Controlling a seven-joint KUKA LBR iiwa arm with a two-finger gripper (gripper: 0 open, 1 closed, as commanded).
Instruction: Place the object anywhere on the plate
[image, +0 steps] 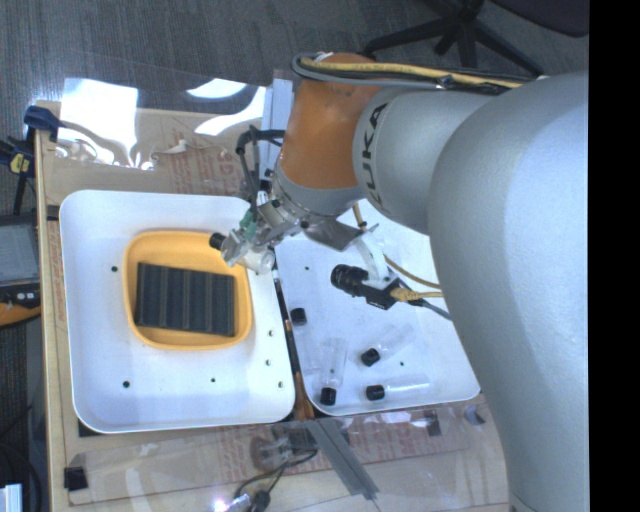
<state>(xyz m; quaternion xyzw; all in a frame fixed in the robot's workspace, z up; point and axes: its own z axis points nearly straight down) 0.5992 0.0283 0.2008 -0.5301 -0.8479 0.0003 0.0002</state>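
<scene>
The big grey arm (480, 200) with the orange band (325, 125) is being held out from the right, over the two white bins on the table (150, 465). The jaws are being held low over the spot where the two bins meet, just by the top right corner of the yellow plate (135, 255). Whether the jaws are apart or together cannot be told, because they are being seen as a small pale blur.

A small clear thing with a black end (217, 242) is being seen right at the tip of the jaws, just over the rim of the plate. Whether it is being gripped or only touched cannot be told.

The plate is lying in the middle of the left bin (90, 380). A dark pad with ridges (187, 298) is lying flat in the plate and is taking up most of it.

In the right bin (440, 360), a few clear tubes (405, 383) with black caps are lying on their sides near the front edge. Some small black bits (370, 355) are lying near them, spread apart. A bigger black part (352, 278) with a thin wire is being seen further back in the same bin, under the arm.
</scene>
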